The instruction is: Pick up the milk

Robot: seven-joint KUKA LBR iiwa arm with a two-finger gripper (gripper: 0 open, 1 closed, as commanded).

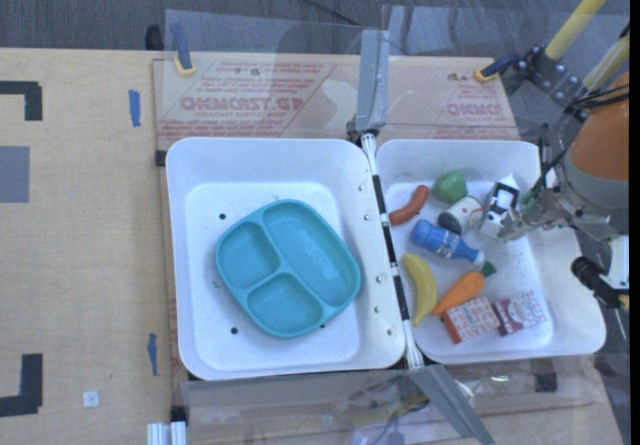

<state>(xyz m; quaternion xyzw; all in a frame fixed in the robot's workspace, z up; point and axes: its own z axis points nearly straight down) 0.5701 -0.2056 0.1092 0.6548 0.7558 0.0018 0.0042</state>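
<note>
My pincer point(512, 221) is hanging low in the right bin point(580, 333), just beside the milk point(500, 201) near the bin's far side; can't tell if it's open or gripping. Blue bottle point(445, 241), carrot point(463, 290), banana point(421, 285) are lying nearby. Teal tray point(288, 267) is sitting in the left bin point(190, 233).

Grey arm point(600, 158) low at right, claw point(515, 223) pointing left, orange-banded wrist above.

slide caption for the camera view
End effector beside the small white milk carton in the right white bin.
</note>
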